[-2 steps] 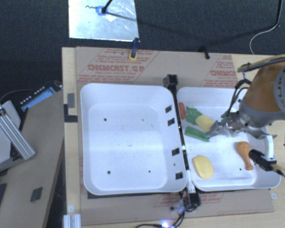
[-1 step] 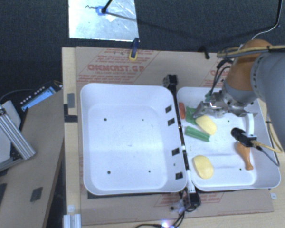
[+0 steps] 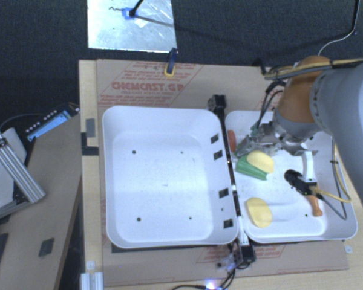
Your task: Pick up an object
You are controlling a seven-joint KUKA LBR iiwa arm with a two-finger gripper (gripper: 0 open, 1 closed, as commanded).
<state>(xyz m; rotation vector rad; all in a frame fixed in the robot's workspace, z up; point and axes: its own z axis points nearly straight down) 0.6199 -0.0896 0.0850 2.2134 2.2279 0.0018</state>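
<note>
**A:** Near end of the right bin (image 3: 336, 225): a yellow lump (image 3: 259, 212), lying alone.

**B:** Farther in?

**A:** Green wedge (image 3: 248, 168), long axis running 10 to 4 o'clock. A yellow piece (image 3: 261, 161) touches its far side.

**B:** Pincer?

**A:** Pincer (image 3: 252, 144) sits low in the bin, just beyond that pair. Spread or pressed together, cannot tell. Nothing seen pinched.

**B:** Likely target?

**A:** My guess is the yellow piece, just beside the pincer at its 5 o'clock. A short shift toward the near side should do it, but the wedge may get nudged.

**B:** Beyond?

**A:** Red stick (image 3: 231, 141) at the pincer's 9 o'clock, along the bin wall. Left bin (image 3: 163, 180) well apart on the table.
</note>
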